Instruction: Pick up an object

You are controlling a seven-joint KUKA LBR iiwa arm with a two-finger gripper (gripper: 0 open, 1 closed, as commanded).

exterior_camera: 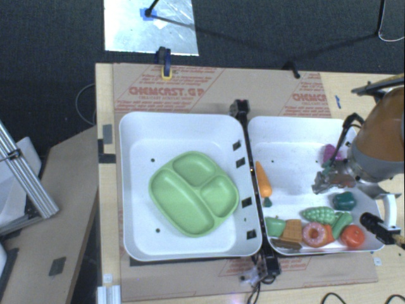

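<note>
Just beside the pincer (326, 182): dark green toy (345, 201).

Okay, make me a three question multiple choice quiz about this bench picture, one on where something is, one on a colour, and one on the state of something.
1. Where does the green divided plate lie?
A. in the left bin
B. in the right bin
C. on the cardboard outside both bins

2. What colour is the toy carrot by the divider between the bins?
A. blue
B. orange
C. white

3. How do most of the toy foods lie in the right bin?
A. spread evenly across it
B. stacked in its far corner
C. clustered along its near edge

Answers: 1 A, the plate sits inside the left bin. 2 B, the carrot's body is orange with a green tip. 3 C, the donut, tomato and their neighbours crowd the near edge.
</note>
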